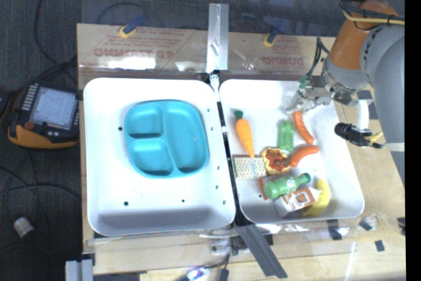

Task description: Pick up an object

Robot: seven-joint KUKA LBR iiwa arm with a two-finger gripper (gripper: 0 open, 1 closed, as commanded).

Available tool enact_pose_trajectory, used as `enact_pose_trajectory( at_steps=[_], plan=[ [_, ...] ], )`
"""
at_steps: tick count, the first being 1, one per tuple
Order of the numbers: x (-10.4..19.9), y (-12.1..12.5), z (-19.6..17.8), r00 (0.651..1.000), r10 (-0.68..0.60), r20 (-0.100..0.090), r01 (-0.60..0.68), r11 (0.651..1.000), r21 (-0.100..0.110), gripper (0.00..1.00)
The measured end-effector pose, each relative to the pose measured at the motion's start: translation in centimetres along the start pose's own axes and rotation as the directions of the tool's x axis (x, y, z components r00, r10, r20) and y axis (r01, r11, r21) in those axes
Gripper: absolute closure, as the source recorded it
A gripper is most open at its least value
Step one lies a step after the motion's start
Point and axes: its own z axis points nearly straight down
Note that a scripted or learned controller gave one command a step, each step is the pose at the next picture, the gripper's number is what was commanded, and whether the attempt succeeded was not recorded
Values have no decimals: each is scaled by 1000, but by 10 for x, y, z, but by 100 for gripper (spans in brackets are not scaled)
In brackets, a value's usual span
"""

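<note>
My gripper (301, 101) hangs low over the far right part of the right bin (342, 161), at the end of the grey arm with its orange band (352, 43). Just in front of it lies a small orange-red pepper (302, 127), apart from the gripper as far as I can see. Further forward lie an orange carrot (245, 133), a green piece (285, 135), a second orange-red piece (303, 154), a yellow and red toy (275, 160), a green bottle (284, 184), a small carton (296, 201) and a banana (321, 198).
The left bin (105, 194) holds a blue divided plate (164, 137). A speckled square cracker (245, 168) lies by the divider between the bins. A metal post (218, 36) stands behind the bins. A handheld pendant (46, 115) lies on the floor at left.
</note>
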Motion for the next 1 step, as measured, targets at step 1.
enact_pose_trajectory(
  at_steps=[1],
  plan=[
    [58, 10, -105, 999, -46, -4, 46, 999, -1, 100]
  ],
)
